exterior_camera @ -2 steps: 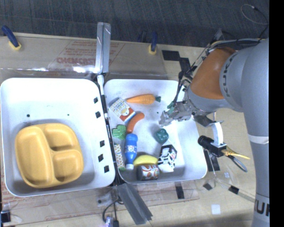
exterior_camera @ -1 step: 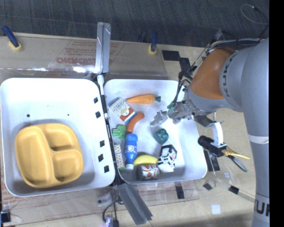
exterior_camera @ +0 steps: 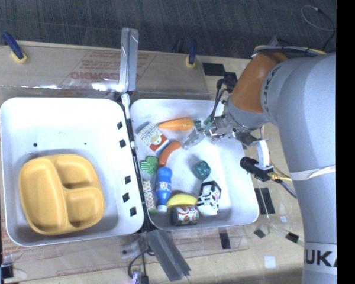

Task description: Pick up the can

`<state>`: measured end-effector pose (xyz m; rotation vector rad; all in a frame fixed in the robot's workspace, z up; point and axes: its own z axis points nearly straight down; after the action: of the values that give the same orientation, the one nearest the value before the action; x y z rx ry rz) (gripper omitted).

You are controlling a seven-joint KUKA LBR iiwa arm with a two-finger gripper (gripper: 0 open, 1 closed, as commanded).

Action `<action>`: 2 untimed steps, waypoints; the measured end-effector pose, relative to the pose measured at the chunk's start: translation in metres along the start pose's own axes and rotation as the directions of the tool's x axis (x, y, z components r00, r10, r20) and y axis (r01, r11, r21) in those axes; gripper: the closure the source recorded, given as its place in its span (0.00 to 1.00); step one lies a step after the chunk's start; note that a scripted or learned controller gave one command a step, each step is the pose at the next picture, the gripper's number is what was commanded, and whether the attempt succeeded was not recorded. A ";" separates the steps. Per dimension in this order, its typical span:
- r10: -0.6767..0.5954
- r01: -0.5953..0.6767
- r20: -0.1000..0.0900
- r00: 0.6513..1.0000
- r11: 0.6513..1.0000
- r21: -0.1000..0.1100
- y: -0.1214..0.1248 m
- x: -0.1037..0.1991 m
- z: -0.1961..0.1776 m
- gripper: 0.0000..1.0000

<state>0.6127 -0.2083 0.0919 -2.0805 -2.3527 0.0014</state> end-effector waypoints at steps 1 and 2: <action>-0.118 0.118 -0.002 0.993 0.993 0.001 -0.030 0.004 0.000 0.00; -0.097 0.097 0.000 0.995 0.995 -0.001 0.018 -0.004 -0.001 0.00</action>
<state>0.6307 -0.2097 0.0929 -1.9646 -2.4518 0.0001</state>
